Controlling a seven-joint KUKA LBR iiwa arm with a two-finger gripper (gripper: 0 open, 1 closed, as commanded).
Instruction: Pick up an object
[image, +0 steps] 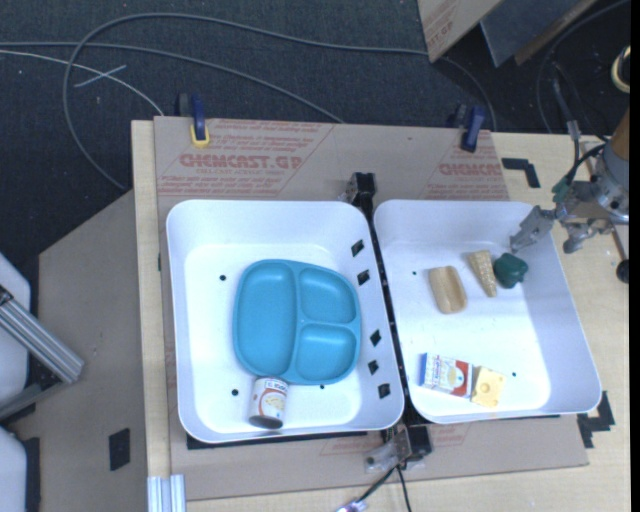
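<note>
Where the bench (140, 300) carries its brown board (300, 160), two white bins sit side by side, touching along a black centre seam. Left bin (195, 300): a blue divided plate (296, 321), three compartments, lies flat near the middle; a small can (267, 402) rests on its side just below the plate's lower edge, against the front wall. Right bin (560, 350): a tan bread-like piece (448, 289) lies near the upper middle, a pale ridged piece, perhaps corn (484, 272), just beside it on the right, and a dark green lump (511, 270) touching or nearly touching that piece's right end. Nearer the front wall a small printed carton (446, 374) lies flat with a yellow wedge (488, 387) against its right side. Arm enters at the right edge; gripper (570, 225) hangs over the right bin's upper right rim, grey linkage splayed, one finger (527, 232) pointing down-left toward the green lump, apart from it. Nothing lies between the fingers; whether they are spread or closed, I cannot tell. Blue clamps (200, 125) pin the board's far edge.
</note>
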